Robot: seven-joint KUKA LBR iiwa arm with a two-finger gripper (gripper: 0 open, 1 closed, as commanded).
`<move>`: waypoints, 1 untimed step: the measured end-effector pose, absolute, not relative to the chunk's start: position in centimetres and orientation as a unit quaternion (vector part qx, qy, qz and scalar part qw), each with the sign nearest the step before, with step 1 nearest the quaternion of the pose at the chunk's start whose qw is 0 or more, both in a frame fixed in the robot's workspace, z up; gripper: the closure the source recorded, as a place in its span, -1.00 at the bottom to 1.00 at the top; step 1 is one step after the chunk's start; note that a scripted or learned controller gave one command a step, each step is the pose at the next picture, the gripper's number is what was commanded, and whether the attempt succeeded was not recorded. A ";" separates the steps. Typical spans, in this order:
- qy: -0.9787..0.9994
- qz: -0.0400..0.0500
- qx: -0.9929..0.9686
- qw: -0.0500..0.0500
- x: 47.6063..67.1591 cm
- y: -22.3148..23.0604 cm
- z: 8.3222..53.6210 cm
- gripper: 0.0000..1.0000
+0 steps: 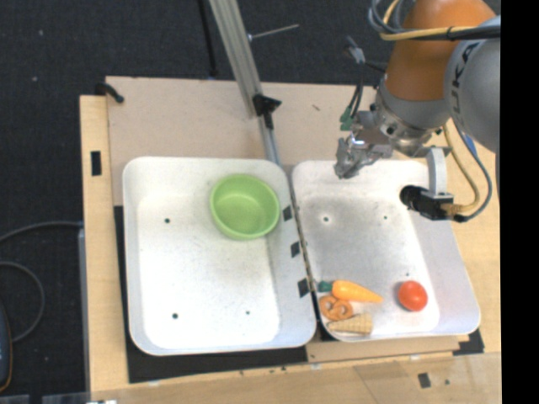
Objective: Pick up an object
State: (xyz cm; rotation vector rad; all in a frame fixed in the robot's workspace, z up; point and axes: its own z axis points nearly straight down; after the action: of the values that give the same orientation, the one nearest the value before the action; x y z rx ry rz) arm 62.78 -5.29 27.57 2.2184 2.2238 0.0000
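The arm (438, 49) is cut off at the right edge; the end effector (348, 168) looks too small to read.

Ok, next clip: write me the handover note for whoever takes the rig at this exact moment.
Gripper: above the far edge of the right bin, nothing seen between the fingers; whether they are open or shut is unclear.
Right bin: carrot, tomato, pretzel and cone, all at the near end, the last three clustered in the near left corner.
Left bin: green bowl near its far right corner.
Done: nothing picked yet.
Left: choose an object, descend, grasp, lift.
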 end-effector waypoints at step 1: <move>0.708 0.000 0.706 0.000 63.0 0.5 26.8 1.00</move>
State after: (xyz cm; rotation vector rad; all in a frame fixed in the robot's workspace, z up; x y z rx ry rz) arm 62.96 0.47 26.85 2.2194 2.2244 -0.0010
